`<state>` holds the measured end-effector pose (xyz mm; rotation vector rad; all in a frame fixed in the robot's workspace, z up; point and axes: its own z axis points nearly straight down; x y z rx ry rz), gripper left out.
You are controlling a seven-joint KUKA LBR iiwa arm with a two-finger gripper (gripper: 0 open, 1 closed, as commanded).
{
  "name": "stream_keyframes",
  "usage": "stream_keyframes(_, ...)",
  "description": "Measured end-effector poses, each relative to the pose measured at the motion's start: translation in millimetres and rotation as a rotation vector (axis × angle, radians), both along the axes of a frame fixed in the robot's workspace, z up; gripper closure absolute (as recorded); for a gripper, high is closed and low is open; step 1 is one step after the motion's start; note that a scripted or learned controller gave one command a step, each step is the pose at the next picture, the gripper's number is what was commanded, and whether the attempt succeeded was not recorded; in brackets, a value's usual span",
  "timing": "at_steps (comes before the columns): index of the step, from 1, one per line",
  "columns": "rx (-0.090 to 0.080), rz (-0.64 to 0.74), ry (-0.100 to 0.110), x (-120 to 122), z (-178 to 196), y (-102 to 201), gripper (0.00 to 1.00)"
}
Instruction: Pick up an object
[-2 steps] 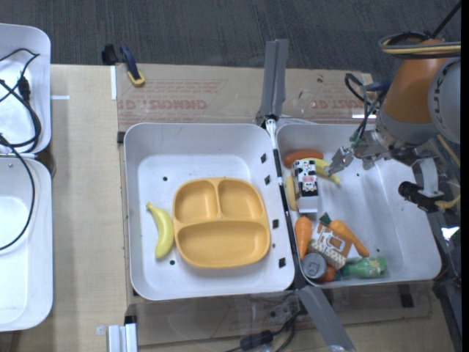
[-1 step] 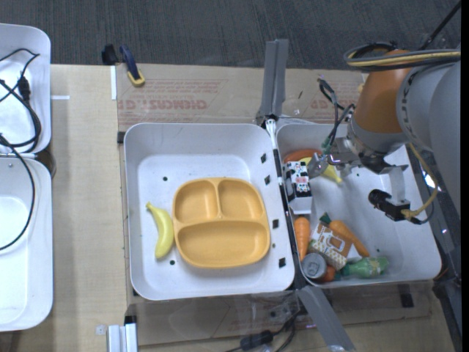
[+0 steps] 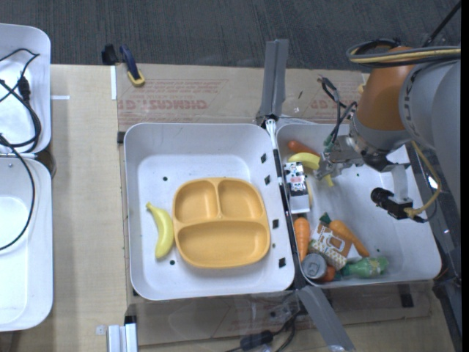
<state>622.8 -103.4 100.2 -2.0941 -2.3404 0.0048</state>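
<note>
While the grey arm [image 3: 432, 94] with its orange band reaches in from the right, the gripper [image 3: 333, 169] hangs low over the upper left part of the right bin [image 3: 410, 270]. I cannot tell how it is set, because the wrist and the cables cover it from above. Just beside it, at the top left corner of this bin, lie a small yellow banana [image 3: 306, 160] and an orange carrot [image 3: 297, 147]; whether the gripper touches the banana is not clear.

Below them a small white box with a dark print [image 3: 294, 178] leans at the bin's left wall. Lower in the same bin there are two more carrots [image 3: 301, 237], a printed carton [image 3: 329, 245], a metal can [image 3: 314, 267] and a green item [image 3: 366, 268] near the bottom edge.

The left bin [image 3: 139, 196] holds a yellow plate with three compartments [image 3: 220, 222] and, just beside its left side, a bigger banana [image 3: 162, 229].

Both bins stand on a brown cardboard sheet with red print [image 3: 183, 97] on a light wooden bench. A blue and yellow clamp [image 3: 128, 64] lies at the cardboard's top left edge. Behind the bench the floor is dark grey carpet [image 3: 183, 13]. At the far left are white trays with black cables [image 3: 18, 116].
</note>
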Motion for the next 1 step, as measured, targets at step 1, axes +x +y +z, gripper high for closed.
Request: stream_keyframes(1,0.0,0.027,-0.003,12.9,56.8,-37.3,1.0)
